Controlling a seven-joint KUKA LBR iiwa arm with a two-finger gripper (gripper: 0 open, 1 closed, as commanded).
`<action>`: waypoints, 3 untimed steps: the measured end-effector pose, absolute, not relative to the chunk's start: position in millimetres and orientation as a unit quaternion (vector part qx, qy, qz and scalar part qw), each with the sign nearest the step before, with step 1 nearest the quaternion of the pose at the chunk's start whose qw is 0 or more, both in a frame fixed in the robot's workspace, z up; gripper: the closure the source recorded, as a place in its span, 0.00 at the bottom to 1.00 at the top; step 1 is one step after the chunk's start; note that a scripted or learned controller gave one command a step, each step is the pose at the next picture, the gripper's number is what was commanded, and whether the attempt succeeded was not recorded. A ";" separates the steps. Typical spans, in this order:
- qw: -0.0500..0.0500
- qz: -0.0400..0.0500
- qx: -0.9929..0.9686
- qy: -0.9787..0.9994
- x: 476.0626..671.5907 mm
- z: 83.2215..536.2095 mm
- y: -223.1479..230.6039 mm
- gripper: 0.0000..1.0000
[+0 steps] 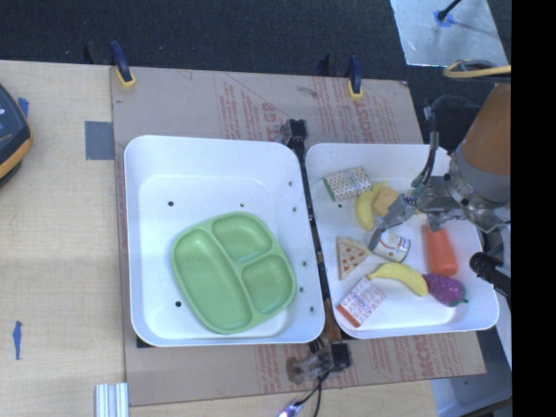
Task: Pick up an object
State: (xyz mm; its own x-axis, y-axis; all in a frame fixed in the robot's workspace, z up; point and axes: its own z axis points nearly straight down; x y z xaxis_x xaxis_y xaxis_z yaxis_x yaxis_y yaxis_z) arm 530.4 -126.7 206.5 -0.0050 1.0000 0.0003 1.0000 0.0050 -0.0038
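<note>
Banana (402, 276), carrot (440, 249) in rt bin (486, 320); green plate (233, 272) in left bin (139, 233).

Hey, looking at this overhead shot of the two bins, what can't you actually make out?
- Gripper in the right bin: too small and blurred in the camera view to tell whether it grips anything.
- Small can: label unreadable, partly covered by the gripper.
- Yellow toy: the gripper overlaps it, shape unclear.
- Arm: cut off by the right edge.
</note>
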 end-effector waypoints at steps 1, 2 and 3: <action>0.000 0.002 -0.705 -0.709 610.5 91.8 -133.5 0.00; 0.000 0.003 -0.704 -0.710 610.6 102.2 -134.3 1.00; 0.001 0.000 -0.705 -0.710 585.7 192.9 -55.3 1.00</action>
